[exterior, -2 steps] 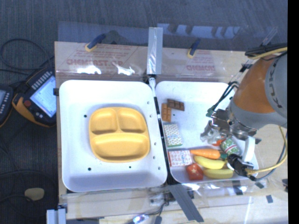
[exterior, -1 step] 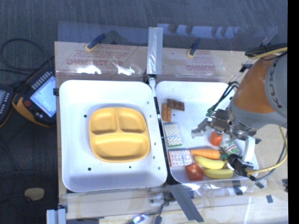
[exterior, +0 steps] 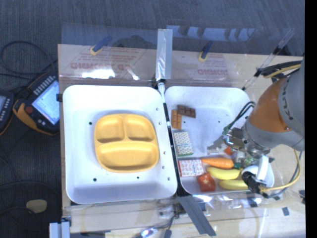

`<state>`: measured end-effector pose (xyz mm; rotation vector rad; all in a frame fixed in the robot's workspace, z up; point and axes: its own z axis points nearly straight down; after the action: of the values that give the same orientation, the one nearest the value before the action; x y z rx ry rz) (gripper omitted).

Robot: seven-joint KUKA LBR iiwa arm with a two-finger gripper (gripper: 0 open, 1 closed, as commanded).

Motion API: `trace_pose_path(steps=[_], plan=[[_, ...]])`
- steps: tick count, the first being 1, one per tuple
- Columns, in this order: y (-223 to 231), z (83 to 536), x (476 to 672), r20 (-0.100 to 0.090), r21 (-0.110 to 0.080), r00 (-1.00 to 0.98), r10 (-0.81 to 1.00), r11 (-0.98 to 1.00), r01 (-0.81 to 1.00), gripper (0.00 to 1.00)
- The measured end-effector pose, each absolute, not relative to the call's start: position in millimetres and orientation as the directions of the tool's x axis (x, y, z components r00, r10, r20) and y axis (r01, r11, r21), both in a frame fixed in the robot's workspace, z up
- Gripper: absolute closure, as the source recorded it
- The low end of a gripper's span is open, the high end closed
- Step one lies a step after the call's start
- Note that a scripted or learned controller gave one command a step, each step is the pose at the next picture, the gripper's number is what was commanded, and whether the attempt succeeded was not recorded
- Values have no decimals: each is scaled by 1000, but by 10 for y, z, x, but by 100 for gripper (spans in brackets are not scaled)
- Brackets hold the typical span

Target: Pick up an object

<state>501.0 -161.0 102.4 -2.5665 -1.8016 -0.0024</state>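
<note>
The right bin (exterior: 213,95) holds a brown chocolate bar (exterior: 186,111), an orange wafer (exterior: 176,119), a checked packet (exterior: 182,143), a red-and-white packet (exterior: 190,167), a red block (exterior: 206,182), a carrot (exterior: 218,162) and two bananas (exterior: 224,173). My gripper (exterior: 232,145) hangs low over the bin's right side, just above the carrot's right end and the bananas. The wrist hides its fingertips.
The left bin (exterior: 79,98) carries a yellow divided tray (exterior: 127,142). A clear divider (exterior: 163,53) stands at the back between the bins. A teach pendant (exterior: 42,105) with cables lies on the floor to the left.
</note>
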Motion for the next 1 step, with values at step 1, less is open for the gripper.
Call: trace_pose_path(steps=[1], plan=[[-1683, 888, 5107, 31, -16, 302, 953, -301, 953, 0]])
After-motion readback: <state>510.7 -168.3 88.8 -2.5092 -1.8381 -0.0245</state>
